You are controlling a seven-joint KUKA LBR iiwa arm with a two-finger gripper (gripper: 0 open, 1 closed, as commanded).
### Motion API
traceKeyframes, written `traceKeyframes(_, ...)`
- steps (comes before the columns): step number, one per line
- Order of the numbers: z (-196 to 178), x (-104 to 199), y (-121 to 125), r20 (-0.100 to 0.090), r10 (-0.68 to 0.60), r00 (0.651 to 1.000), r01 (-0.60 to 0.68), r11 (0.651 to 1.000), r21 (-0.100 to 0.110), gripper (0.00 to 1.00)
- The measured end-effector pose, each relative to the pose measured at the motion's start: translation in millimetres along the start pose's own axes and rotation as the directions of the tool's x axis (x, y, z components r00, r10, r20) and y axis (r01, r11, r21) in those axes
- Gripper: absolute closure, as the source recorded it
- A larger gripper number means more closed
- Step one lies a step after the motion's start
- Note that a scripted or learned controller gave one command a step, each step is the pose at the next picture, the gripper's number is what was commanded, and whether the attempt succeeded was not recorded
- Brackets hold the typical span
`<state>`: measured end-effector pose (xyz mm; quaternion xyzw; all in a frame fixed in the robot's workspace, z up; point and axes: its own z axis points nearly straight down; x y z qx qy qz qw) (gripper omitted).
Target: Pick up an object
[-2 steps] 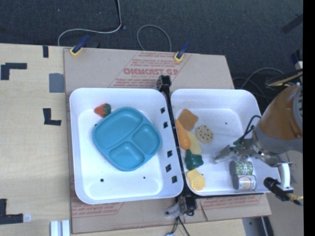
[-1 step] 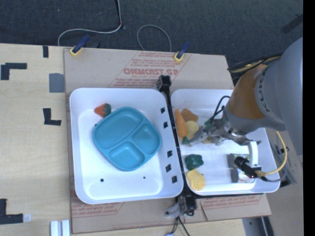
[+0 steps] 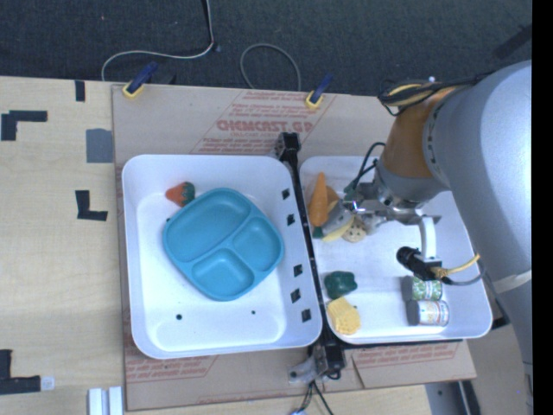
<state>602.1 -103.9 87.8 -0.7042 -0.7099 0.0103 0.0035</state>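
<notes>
The grey arm (image 3: pixel 484 145) comes in from the right and bends down over the right bin (image 3: pixel 458 318), its orange band (image 3: pixel 406 141) just above the wrist. The gripper (image 3: pixel 356 207) sits low at the far left of that bin, among a small cluster of things: an orange wedge-shaped piece (image 3: pixel 321 199) leaning by the bin's left wall, and a pale speckled piece (image 3: pixel 352 230) just beside it. From where I stand I cannot tell how the gripper is set, or whether anything is caught in it.

Nearer in the same bin lie a dark green object (image 3: pixel 340 281) and, just nearer still, a yellow ridged one (image 3: pixel 345 318). Toward the near right corner rests a small can (image 3: pixel 427 311), with a green-labelled can (image 3: pixel 426 289) touching its far side.

The left bin (image 3: pixel 143 318) holds a blue divided plate (image 3: pixel 224 243), tilted on the diagonal, and a small orange and green object (image 3: pixel 181 194) just beyond its far left edge.
</notes>
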Motion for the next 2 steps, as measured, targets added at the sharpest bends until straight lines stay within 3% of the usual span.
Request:
traceKeyframes(1, 1.5, -2.1, 62.4, 0.008, 0.006, 1.000, -0.006, 1.000, 0.004, 0.00)
traceKeyframes(2, -13.3, 1.3, 65.7, 0.004, 0.011, 1.000, -0.011, 1.000, -0.016, 1.00)
